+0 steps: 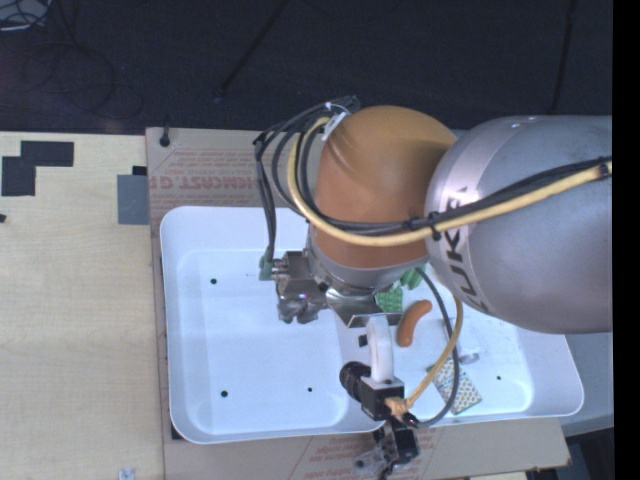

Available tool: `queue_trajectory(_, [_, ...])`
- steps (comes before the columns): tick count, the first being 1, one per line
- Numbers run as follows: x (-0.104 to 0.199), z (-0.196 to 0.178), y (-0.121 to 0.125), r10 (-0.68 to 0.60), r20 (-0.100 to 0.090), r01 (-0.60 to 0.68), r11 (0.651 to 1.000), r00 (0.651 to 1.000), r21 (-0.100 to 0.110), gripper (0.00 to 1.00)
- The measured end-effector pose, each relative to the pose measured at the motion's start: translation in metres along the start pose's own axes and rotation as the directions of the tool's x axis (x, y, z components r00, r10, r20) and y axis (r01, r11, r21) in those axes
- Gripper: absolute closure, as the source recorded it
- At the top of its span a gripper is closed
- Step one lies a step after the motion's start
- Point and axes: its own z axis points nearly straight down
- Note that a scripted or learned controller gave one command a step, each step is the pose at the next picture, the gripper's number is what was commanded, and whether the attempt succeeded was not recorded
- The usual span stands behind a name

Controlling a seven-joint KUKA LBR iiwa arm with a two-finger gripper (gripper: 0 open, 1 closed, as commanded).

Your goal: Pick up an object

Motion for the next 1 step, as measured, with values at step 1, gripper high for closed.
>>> queue_trajectory(1, [-0.0041, -0.0036, -0.0010, 0.008, 0.006, -0.008, 1.000, 1.000, 0.014, 1.00])
